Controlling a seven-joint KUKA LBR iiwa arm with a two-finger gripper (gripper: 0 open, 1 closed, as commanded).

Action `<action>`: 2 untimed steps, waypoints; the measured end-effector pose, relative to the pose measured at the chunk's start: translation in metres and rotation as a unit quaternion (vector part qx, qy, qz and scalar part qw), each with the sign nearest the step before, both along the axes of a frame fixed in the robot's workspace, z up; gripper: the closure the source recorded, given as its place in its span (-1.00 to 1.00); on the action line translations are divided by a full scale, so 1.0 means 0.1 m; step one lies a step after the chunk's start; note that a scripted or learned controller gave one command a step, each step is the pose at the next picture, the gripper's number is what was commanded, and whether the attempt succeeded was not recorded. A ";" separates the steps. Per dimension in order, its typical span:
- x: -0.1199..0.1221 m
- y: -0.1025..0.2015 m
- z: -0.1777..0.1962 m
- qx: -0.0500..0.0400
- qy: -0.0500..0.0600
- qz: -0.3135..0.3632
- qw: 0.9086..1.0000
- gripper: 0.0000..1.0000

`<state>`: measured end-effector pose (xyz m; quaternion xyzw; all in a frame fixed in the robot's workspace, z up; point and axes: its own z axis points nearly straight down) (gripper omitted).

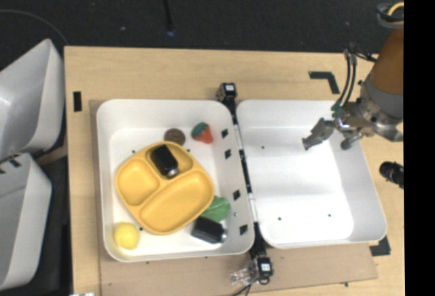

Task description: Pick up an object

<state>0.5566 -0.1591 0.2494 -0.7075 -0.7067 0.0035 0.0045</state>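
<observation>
Up over the right bin (pixel 353 220), the gripper (pixel 332 137) holds nothing, its fingers spread wide apart.

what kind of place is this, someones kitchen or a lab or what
Most likely a robotics lab or test bench, not a kitchen. A robot arm with a gripper reaches over two white bins clipped side by side on a wooden bench, and the yellow divided plate sits among small toy-like items.
</observation>
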 end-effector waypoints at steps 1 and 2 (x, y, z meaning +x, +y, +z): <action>0.02 0.00 0.06 -0.001 -0.006 0.001 1.000 -1.00; 0.00 -0.03 -0.36 -0.001 -0.004 0.000 1.000 -1.00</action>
